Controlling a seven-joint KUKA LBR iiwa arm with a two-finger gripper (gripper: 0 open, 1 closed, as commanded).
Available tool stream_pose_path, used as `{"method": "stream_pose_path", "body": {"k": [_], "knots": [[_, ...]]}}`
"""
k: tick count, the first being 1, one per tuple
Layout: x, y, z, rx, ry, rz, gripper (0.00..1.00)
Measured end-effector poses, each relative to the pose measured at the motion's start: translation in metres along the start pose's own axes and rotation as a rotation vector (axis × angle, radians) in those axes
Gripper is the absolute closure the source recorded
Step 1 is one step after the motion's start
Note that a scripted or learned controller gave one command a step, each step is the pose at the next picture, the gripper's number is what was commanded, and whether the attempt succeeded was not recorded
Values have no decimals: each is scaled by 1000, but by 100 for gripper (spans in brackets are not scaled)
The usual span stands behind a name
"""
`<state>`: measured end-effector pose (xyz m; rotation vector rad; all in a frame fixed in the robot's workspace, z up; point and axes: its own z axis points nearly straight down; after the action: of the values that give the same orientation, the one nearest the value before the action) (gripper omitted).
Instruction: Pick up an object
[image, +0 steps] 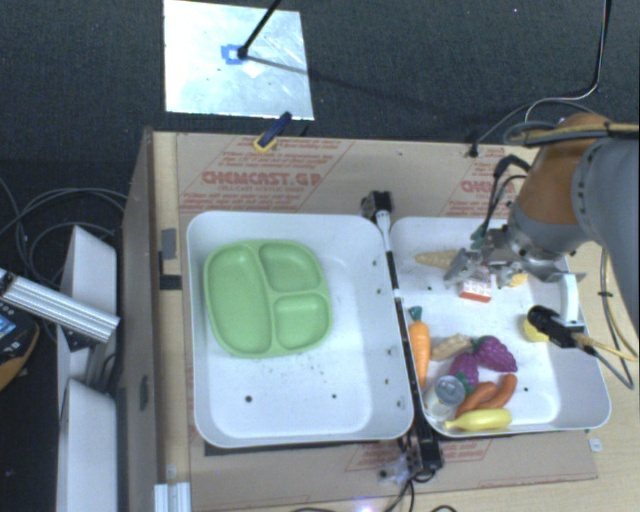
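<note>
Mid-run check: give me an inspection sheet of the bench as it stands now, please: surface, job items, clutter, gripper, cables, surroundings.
Surface: two shallow white bins, left bin and right bin, on a printed cardboard sheet.
Job's things: right bin holds an orange toy carrot, purple toy grapes, yellow toy banana, a small red-and-white item and more toy food.
Clutter: light green three-compartment plate in the left bin.
Gripper: two-finger gripper low over the right bin's far part, above the red-and-white item; finger state unclear.
Cables: dark cables behind the arm.
Surroundings: dark carpet floor, shiny metal sheet.
</note>
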<state>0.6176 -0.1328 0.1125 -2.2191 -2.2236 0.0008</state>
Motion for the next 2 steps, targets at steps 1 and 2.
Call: {"method": "stream_pose_path", "body": {"k": [1,2], "knots": [[2,3,-9,-3,0,-2,0],[-12,9,27,-1,-1,1,0]]}}
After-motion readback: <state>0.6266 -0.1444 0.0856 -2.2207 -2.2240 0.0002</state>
